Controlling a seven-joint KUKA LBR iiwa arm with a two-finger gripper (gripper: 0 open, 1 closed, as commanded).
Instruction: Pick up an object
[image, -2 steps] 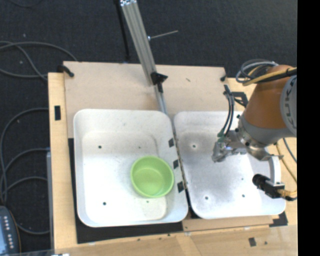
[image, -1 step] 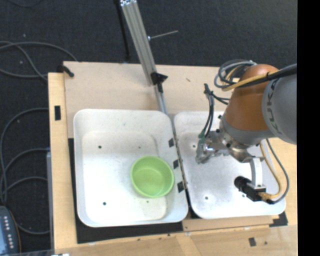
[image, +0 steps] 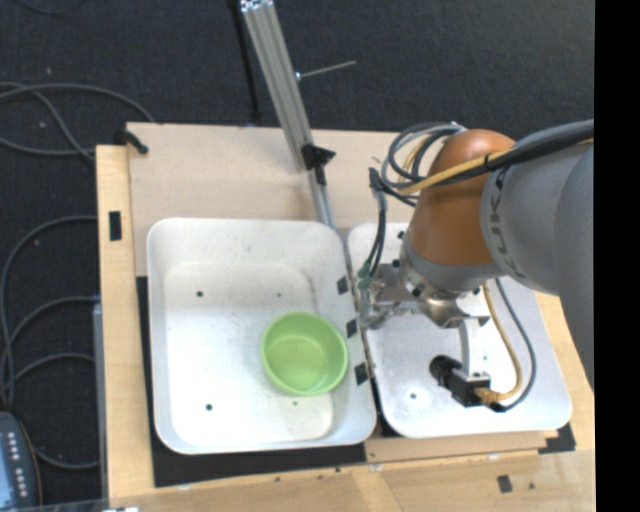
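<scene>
A light green bowl (image: 304, 353) sits upright in the left white bin (image: 200, 300), toward its front right corner. The gripper (image: 373, 303) hangs below the orange-banded wrist, over the left edge of the right bin (image: 530, 400), close to the divide between the two bins. It is up and to the right of the bowl, apart from it. The wrist and arm hide most of the gripper from above.
A slanted metal pole (image: 290, 100) runs from the top of the view down to the gap between the bins. Cables loop around the wrist (image: 420, 160). A black connector (image: 455, 380) hangs over the right bin. The wooden bench (image: 220, 170) surrounds both bins.
</scene>
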